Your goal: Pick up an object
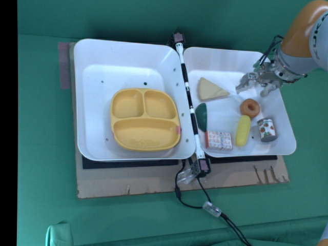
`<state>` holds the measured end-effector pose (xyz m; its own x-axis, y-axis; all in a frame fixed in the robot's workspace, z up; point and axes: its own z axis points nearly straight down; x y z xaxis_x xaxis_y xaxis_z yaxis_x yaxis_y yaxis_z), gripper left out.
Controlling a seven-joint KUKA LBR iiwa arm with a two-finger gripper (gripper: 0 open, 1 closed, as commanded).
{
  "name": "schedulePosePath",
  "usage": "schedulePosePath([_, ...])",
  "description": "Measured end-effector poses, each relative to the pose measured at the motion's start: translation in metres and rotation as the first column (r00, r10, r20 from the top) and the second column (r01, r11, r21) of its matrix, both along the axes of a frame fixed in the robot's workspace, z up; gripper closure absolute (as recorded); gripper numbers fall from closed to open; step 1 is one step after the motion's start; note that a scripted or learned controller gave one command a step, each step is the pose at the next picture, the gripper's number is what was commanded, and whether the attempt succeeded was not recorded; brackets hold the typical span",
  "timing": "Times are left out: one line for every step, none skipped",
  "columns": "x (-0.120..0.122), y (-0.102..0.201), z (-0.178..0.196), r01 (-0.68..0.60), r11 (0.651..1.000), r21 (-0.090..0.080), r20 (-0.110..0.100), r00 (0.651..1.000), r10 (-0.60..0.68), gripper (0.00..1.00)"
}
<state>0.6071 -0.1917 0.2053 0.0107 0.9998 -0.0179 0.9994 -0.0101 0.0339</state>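
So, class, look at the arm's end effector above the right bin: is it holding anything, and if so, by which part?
Nothing is held. The end effector hangs open above the right bin, with the cheese wedge and doughnut lying apart from it.

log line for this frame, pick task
phase: approach | gripper: open, above right bin, holding nothing | nearest: donut, cheese wedge | left bin: yellow divided plate

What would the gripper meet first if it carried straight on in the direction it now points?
Probably the cheese wedge. The gripper points toward the picture's left across the right bin, and the wedge lies next along that line; its height above the bin is unclear.
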Motion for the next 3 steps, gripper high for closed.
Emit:
schedulePosePath([0.078, 0.01, -0.019, -0.007, 1.0, 0.01, -0.02, 1.0, 0.007, 0.0])
schedulePosePath([0.093, 0.007, -0.019, -0.004, 1.0, 0.02, -0.045, 0.999, 0.005, 0.0])
schedulePosePath([0.093, 0.007, -0.019, -0.004, 1.0, 0.019, -0.045, 0.999, 0.004, 0.0])
